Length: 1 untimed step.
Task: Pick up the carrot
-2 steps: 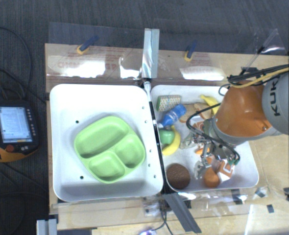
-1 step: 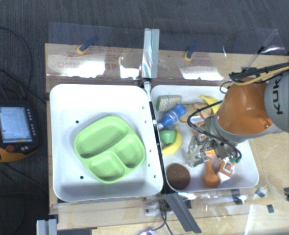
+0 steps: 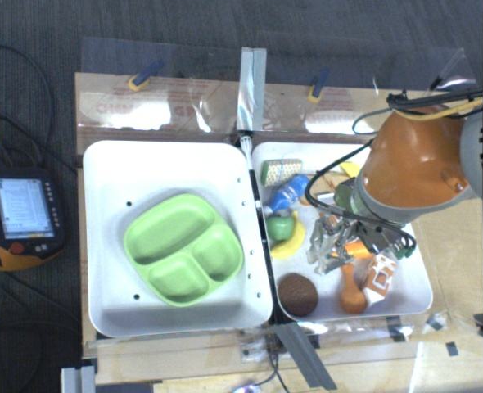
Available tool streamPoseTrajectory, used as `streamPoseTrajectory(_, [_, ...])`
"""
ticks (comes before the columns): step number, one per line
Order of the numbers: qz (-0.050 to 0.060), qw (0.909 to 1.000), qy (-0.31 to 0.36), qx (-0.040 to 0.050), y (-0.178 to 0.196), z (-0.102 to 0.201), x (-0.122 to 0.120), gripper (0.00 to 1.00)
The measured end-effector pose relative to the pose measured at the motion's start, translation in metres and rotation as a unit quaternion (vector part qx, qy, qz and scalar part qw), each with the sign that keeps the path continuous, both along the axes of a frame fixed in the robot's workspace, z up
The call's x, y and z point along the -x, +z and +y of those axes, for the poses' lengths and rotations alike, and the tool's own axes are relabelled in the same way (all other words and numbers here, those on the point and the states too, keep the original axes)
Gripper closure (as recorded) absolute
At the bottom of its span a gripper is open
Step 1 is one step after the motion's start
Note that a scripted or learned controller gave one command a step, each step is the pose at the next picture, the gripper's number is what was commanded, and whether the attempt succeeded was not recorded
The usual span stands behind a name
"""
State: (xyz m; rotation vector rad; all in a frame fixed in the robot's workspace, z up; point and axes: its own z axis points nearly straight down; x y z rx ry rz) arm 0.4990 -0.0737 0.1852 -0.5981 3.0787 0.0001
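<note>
the carrot (image 3: 353, 289) lies in the right bin (image 3: 417, 305), toward its near right corner, with a small white and orange carton (image 3: 380, 277) touching its right side. its long axis runs roughly from the far side to the near side of the bin, with the fat rounded end nearest the front wall. the gripper (image 3: 333, 250) hangs low over the bin just up and to the left of it, near the carrot's far end, so the move turns on a short shift toward the near right. whether the tool is apart or together i cannot tell, as cables and the orange wrist cover it. a brown ball (image 3: 297, 293) sits to the carrot's left, and a banana (image 3: 289, 244) with a green apple (image 3: 280, 228) lies further left. the green plate (image 3: 184, 248) is in the left bin (image 3: 102, 219).
</note>
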Motion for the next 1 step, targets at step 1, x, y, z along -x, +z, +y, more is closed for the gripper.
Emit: streamPoseTrajectory(1, [0.001,0.9874,0.158,-0.0003,0.0071,0.0134,-0.0371,1.00])
